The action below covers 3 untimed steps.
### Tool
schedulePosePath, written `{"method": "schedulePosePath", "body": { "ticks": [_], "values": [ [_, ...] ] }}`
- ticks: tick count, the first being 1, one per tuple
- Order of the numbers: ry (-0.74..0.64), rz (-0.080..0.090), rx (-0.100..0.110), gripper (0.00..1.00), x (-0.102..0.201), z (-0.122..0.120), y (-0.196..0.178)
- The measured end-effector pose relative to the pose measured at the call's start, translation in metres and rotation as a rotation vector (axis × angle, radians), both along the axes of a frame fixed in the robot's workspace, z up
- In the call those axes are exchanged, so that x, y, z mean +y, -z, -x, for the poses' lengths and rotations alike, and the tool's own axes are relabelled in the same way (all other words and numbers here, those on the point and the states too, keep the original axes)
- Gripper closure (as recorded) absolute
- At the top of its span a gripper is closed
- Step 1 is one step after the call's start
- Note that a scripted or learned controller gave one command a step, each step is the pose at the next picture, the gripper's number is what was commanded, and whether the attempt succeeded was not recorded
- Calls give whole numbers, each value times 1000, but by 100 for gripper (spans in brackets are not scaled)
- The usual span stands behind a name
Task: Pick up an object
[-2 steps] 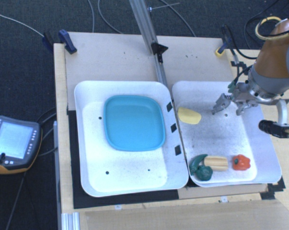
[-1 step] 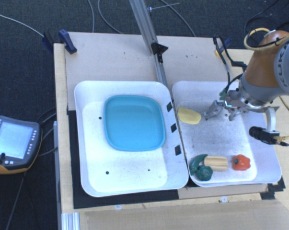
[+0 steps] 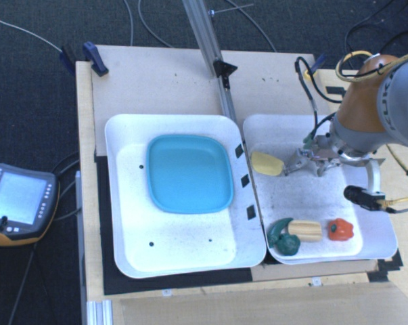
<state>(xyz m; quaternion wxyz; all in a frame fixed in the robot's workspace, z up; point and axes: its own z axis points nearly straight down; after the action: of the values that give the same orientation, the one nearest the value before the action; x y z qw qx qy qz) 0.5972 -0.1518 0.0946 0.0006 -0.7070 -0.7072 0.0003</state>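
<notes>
A: Starting at the left, what do we see?

B: A handheld pendant (image 3: 17, 202) lies on the floor, well left of the right bin (image 3: 366, 252). Next comes the left bin (image 3: 126, 249), holding a blue plate (image 3: 190, 172).

A: And inside the right bin?

B: A yellow piece (image 3: 266, 163) lies near its left wall, in the upper part. Along its front edge we find a green piece (image 3: 283, 236), a tan block (image 3: 305, 231) touching it, and a red pepper (image 3: 340, 229) just beside the block.

A: Where is the gripper?

B: The gripper (image 3: 300, 165) hangs over the bin's upper middle, just right of the yellow piece, with the arm (image 3: 376, 110) reaching in from the right. We cannot tell how its fingers are set, and we see nothing held.

A: So which thing does the coming move turn on?

B: We judge the yellow piece, since it lies closest, directly to the gripper's left. Its long axis runs roughly left to right, tilted slightly down toward the gripper. The three front things lie farther off.
</notes>
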Motion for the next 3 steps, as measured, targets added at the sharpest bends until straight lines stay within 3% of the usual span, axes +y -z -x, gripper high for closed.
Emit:
{"method": "schedulePosePath", "body": {
  "ticks": [1,3],
  "values": [
    [0,1,-3,100,0,-1,-12],
    [-1,1,-7,100,-2,-19,-110]
  ]
}}
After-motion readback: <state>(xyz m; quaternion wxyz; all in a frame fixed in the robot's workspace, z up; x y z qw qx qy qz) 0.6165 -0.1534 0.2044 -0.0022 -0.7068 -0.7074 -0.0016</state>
